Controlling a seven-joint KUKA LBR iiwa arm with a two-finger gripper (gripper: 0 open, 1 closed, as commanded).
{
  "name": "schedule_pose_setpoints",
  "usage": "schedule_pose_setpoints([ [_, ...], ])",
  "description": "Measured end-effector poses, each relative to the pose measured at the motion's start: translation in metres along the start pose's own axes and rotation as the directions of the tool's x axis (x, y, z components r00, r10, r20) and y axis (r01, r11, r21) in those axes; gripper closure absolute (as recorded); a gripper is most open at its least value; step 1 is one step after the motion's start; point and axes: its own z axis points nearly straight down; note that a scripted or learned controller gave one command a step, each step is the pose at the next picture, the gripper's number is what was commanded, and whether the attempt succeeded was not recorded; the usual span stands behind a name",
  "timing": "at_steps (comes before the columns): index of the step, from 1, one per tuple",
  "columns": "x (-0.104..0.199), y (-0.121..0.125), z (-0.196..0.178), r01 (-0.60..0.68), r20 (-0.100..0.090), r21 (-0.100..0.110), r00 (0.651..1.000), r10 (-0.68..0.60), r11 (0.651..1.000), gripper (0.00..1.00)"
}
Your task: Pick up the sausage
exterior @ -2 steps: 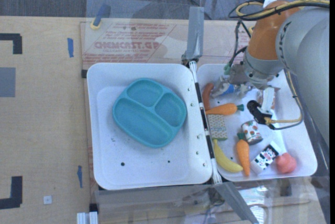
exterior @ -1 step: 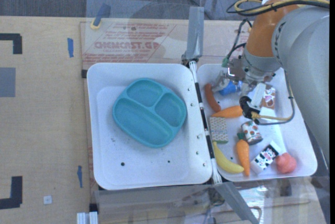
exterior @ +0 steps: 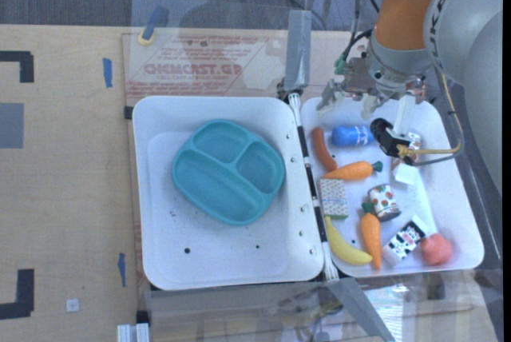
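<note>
The sausage [exterior: 322, 149], a reddish-brown link, lies lengthwise along the left wall of the right bin [exterior: 465, 196], near its far end. My gripper [exterior: 350, 98] hangs over the far end of that bin, above and a little right of the sausage. Its fingers [exterior: 328, 97] are spread apart, so it is open, with nothing between them. The orange-banded wrist [exterior: 407, 5] rises behind it.
Beside the sausage are a blue can [exterior: 350, 135] and a carrot [exterior: 351, 170]. Nearer the front lie a patterned block [exterior: 333, 197], a banana [exterior: 345, 245], a second carrot [exterior: 370, 239], a small jar [exterior: 384, 201] and a pink ball [exterior: 436, 250]. A teal divided plate [exterior: 228, 171] sits in the left bin [exterior: 160, 252].
</note>
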Motion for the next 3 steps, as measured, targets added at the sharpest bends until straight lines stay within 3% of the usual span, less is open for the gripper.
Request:
schedule_pose_setpoints([
  [1,-0.068,-0.052,0.038,0.082,-0.002,0.004,0.997,-0.082,0.997,0.0],
  [2,-0.059,-0.07,0.074,0.297,0.006,-0.02,0.955,-0.297,0.955,0.0],
  [3,-0.048,-0.07,0.089,0.471,0.004,-0.02,0.882,-0.471,0.882,0.0],
])
